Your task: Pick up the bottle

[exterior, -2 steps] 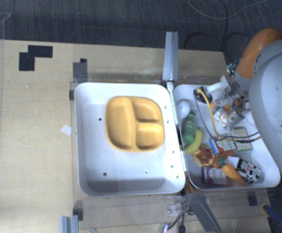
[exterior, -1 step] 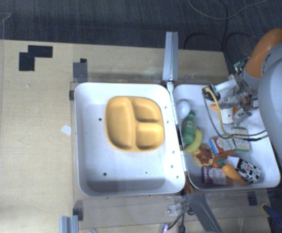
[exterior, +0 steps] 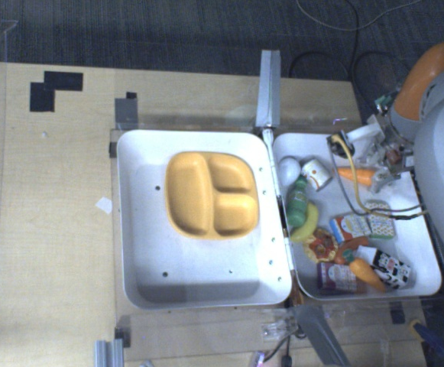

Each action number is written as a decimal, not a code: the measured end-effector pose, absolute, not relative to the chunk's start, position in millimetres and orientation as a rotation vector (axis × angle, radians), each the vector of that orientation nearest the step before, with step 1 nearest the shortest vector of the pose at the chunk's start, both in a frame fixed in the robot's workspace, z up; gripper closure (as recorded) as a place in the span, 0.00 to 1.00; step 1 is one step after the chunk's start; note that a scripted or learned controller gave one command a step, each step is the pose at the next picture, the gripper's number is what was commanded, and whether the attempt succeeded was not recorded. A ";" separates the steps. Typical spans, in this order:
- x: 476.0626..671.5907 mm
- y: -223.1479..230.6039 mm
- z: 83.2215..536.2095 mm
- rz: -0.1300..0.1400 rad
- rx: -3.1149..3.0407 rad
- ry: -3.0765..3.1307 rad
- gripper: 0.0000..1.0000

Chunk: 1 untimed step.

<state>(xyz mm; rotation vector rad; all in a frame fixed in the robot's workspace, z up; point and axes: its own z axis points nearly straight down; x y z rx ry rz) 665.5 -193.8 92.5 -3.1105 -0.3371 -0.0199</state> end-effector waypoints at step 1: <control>668.5 -193.9 92.8 -0.026 -3.036 -0.779 1.00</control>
